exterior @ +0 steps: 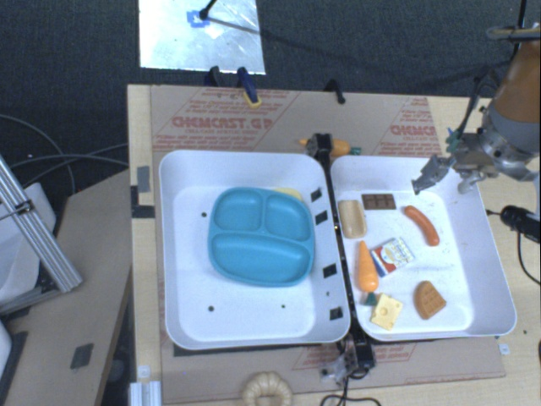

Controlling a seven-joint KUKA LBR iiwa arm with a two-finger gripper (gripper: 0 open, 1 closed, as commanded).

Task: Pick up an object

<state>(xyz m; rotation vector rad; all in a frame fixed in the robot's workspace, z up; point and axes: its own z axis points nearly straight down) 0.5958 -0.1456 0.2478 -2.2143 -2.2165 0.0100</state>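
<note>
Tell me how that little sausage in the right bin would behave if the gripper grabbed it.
The sausage looks smooth and rounded, so it may slip or roll aside if pinched off-centre. It appears to be small toy food, so probably light and fairly stiff. It lies apart from the other pieces, so a nudge would likely just slide it across the right bin.

- L bin (182,252): white; holds light-blue divided plate (260,235)
- R bin (486,260): white
- Choc bar (378,200): dark brown, grid of squares
- Sausage (421,225): red-orange
- Bread roll (352,218): pale tan
- Carrot (366,267): orange
- Small carton (390,255): white w/ red + blue print
- Cheese (387,311): pale yellow, w/ holes
- Toast piece (429,299): brown-orange
- Desk (279,117): tan board, red lettering
- Arm (517,100): grey, orange band; claw (431,174) grey
</note>
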